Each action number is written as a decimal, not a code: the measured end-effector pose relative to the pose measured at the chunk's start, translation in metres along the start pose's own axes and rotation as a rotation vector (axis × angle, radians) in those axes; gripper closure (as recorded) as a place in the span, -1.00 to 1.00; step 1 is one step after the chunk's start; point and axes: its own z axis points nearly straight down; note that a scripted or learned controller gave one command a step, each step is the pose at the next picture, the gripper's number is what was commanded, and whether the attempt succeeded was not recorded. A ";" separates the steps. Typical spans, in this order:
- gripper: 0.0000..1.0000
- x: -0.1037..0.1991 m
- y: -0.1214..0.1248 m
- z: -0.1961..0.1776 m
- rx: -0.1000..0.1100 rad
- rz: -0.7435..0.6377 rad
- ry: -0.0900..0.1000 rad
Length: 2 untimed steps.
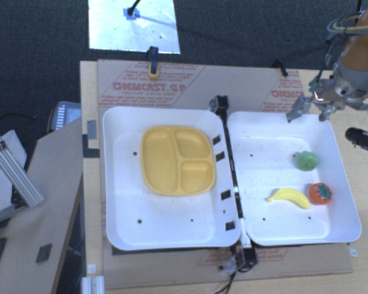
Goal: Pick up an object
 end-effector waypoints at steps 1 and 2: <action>-1.00 0.003 0.002 0.042 0.000 -0.003 0.000; -1.00 -0.006 -0.001 0.089 0.001 0.001 0.000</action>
